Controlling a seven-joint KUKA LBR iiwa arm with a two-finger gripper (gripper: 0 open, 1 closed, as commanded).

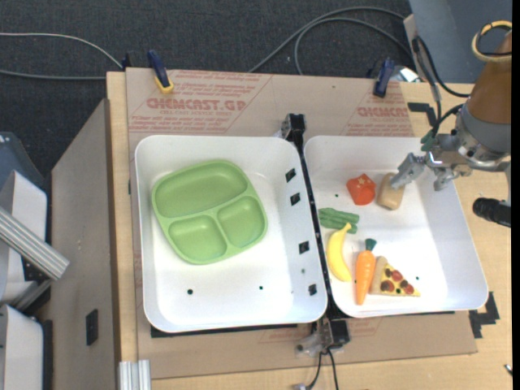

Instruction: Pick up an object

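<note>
The right bin [443, 242] holds several toy foods: a red pepper [361, 189], a tan block [392, 197], a green bean pod [337, 217], a banana [338, 255], a carrot [365, 275] and a pizza slice [395, 282]. My gripper [424, 176] hangs over the bin's upper right part, just right of and above the tan block. Its fingers stand open with nothing between them. The left finger [405, 172] points down toward the tan block.
A green divided plate [210, 211] lies in the left bin [162, 299]. A black divider with clips [302, 218] runs between the bins. Blue clamps [161, 73] hold the cardboard at the back, and cables trail behind.
</note>
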